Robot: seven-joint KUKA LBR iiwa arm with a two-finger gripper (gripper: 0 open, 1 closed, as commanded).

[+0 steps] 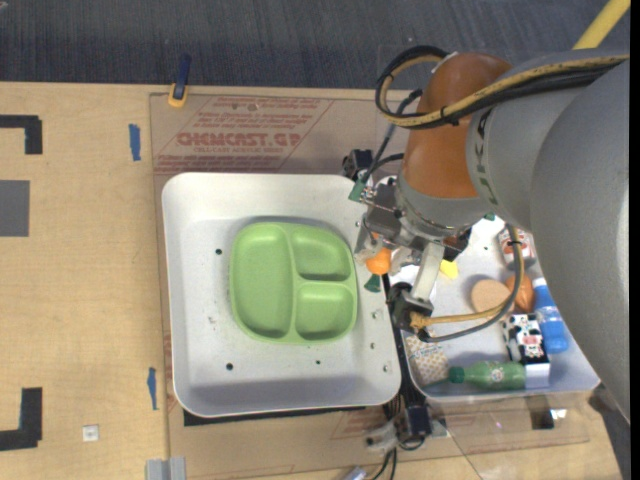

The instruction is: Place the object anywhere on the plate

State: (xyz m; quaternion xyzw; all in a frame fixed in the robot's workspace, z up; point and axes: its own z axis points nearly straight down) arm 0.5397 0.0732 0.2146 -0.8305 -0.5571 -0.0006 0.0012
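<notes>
The grey arm with its orange band reached in from the right of the frame and hung its hand (392, 258) over the seam where the two shallow white bins met, just right of centre. A small orange object (378, 262) showed at the hand's lower left edge, right at that seam; it looked to be what the hand was carrying, though whether it truly sat between the fingers, or whether they were open or closed, could not be told from above. The object was too small and too hidden for its long axis or heading to be read.

The light green, three-compartment plastic plate (295, 282) lay flat in the middle of the left white bin (190, 268), its single long compartment toward the frame's left and the two smaller ones toward the right, nearest the arm. That placement probably left a short carry leftward over the rim.

The right white bin (575, 368) held clutter: a green bottle (490, 374) lying lengthwise along its lower edge, a tan rounded piece (489, 294), and blue and white items.
</notes>
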